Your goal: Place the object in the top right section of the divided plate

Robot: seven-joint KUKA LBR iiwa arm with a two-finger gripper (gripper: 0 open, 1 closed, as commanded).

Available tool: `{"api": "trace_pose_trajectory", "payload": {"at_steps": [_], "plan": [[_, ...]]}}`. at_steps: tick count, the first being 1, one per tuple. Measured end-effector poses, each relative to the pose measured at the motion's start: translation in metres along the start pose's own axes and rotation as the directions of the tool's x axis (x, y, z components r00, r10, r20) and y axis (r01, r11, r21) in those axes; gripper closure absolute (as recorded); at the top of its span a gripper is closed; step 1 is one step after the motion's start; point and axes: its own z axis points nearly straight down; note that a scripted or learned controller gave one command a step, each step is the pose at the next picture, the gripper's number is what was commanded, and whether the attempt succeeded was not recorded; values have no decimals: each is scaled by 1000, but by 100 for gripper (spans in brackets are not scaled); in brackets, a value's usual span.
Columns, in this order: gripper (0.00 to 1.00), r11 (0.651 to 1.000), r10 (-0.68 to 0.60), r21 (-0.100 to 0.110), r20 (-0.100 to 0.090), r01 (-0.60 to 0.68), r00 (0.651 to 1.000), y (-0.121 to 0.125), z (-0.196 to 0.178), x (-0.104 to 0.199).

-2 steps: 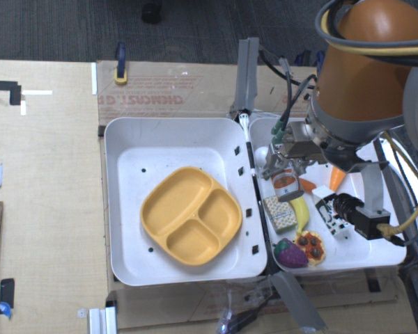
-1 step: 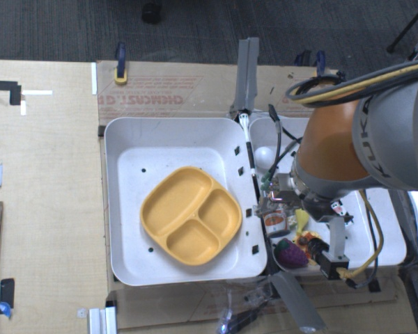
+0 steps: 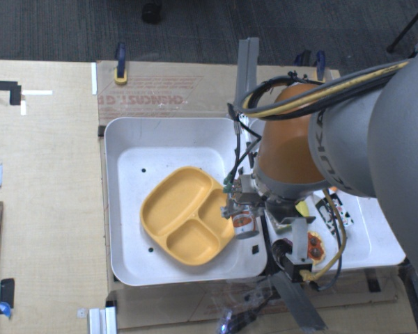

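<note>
Overhead at the bench (image 3: 42, 186): the grey arm (image 3: 348, 138), w/ its orange band, reaches in from the right and hangs over the seam btwn two white bins. The gripper (image 3: 240, 211) sits low at the right edge of the yellow plate (image 3: 174, 204), which lies askew on the floor of the left bin (image 3: 125, 186).

The plate has three sections: one large at upper left, two smaller at bottom and at right. All three look bare.

A small red-and-white object (image 3: 244, 223) shows just below the gripper, at the plate's right rim, next to the right-hand small section. Whether it rests on the rim, on the bin floor or hangs off the gripper can't be told. Whether the gripper is clenched or released can't be told either, since the wrist and cables hide it.

The right bin (image 3: 376, 242) lies mostly under the arm. A yellow piece (image 3: 303, 207) and an orange-red item (image 3: 315, 245) show there, near the bin's left side.

Both bins sit on a cardboard sheet (image 3: 167, 92). A blue clamp (image 3: 120, 68) grips its far edge, left of center.
</note>
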Motion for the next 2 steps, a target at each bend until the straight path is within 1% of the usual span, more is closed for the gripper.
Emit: {"api": "trace_pose_trajectory", "payload": {"at_steps": [1,2], "plan": [[100,994,113,0,0,-113,994,9,0,-12],[100,997,73,1,-1,-73,997,1,0,-99]]}}
